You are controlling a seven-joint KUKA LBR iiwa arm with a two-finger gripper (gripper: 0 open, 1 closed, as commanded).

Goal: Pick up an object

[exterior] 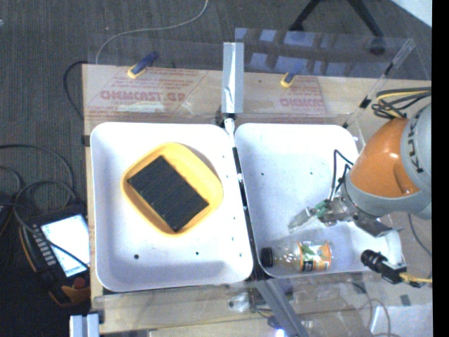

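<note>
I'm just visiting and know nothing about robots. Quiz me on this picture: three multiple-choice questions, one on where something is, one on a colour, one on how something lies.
1. Where is the bottle?
A. left bin
B. right bin, near its front edge
C. on the floor

2. What colour is the dish in the left bin?
A. yellow
B. green
C. red

3. How does the bottle rest?
A. upright
B. on its side
C. held in the claw

Answers:
1 B: it lies in the right bin, below the claw.
2 A: its rim is yellow around a dark slab.
3 B: its black cap points left.
</note>
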